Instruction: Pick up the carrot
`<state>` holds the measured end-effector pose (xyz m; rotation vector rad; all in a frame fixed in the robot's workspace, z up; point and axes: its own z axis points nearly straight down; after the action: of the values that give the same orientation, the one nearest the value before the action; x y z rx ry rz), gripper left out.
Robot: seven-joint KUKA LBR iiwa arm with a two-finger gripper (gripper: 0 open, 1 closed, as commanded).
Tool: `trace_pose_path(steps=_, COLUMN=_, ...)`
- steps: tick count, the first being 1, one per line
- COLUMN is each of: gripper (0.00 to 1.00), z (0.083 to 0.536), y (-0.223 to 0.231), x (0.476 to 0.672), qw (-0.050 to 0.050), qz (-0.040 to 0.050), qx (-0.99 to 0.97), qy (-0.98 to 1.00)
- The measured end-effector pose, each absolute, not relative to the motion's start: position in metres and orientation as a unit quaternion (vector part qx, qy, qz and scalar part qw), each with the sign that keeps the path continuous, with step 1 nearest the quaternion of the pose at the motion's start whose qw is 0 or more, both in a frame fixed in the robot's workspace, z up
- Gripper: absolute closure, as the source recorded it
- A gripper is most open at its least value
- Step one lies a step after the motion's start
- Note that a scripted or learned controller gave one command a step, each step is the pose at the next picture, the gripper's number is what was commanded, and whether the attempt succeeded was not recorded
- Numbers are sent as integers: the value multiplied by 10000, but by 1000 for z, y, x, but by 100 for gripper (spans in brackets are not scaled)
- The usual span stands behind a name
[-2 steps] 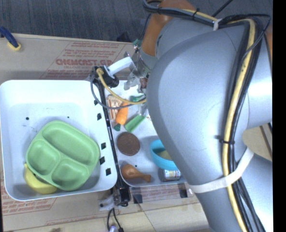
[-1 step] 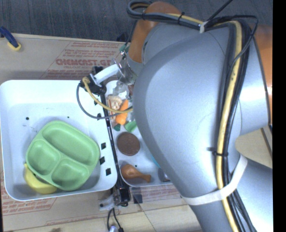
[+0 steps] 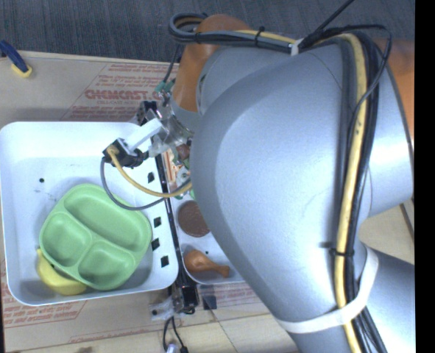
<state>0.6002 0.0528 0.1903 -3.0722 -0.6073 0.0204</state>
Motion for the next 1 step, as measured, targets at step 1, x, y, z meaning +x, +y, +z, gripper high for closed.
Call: trace_pose_path(steps=1, gripper=0, z=150, y=107, x=556, qw=18, qz=88, qx=-9842, qy=-1771)
